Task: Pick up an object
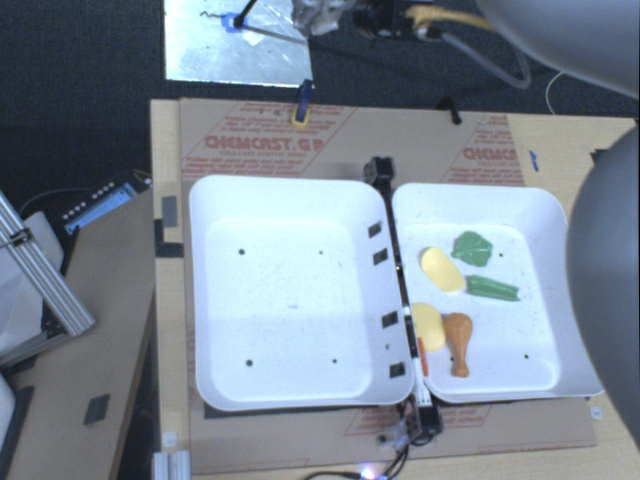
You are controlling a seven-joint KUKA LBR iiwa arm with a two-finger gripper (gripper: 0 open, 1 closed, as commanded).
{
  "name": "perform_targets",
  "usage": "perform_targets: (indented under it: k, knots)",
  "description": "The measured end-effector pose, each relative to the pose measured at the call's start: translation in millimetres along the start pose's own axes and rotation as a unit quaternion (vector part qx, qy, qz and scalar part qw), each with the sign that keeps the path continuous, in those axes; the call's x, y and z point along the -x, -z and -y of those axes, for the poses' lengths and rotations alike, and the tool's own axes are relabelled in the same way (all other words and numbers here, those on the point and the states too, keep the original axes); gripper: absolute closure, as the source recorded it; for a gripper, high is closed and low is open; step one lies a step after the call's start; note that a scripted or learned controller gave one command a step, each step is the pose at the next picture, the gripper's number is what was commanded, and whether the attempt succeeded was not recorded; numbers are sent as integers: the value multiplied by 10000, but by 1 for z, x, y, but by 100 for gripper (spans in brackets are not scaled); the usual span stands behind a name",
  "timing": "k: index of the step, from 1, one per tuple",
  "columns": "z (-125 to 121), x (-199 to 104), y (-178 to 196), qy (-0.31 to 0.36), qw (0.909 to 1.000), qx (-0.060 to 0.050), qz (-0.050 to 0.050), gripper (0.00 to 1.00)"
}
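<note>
toy food is what the arm could pick: a brown plastic chicken leg (459, 340) lies in the right white bin (540, 368), near its front, just right of a round yellow plastic piece (428, 323), with a pale yellow oval piece (441, 269), a long green pod (492, 288) and a green leafy piece (472, 248) farther back. it looks light, hard and a bit slippery, so i would pinch it across the thin bone end. the gripper (322, 8) hangs far back, beyond the bins, holding nothing, and i cannot tell how wide it is.
</note>
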State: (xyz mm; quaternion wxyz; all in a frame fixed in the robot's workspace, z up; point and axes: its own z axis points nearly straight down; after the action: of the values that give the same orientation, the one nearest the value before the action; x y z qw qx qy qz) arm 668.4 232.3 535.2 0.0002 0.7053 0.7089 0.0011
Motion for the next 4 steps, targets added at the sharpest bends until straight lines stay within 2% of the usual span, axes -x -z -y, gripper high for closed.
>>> perform_targets:
  k: [4]
  knots:
    - [0, -2, 0, 6, 10000, -3, 3, 100]
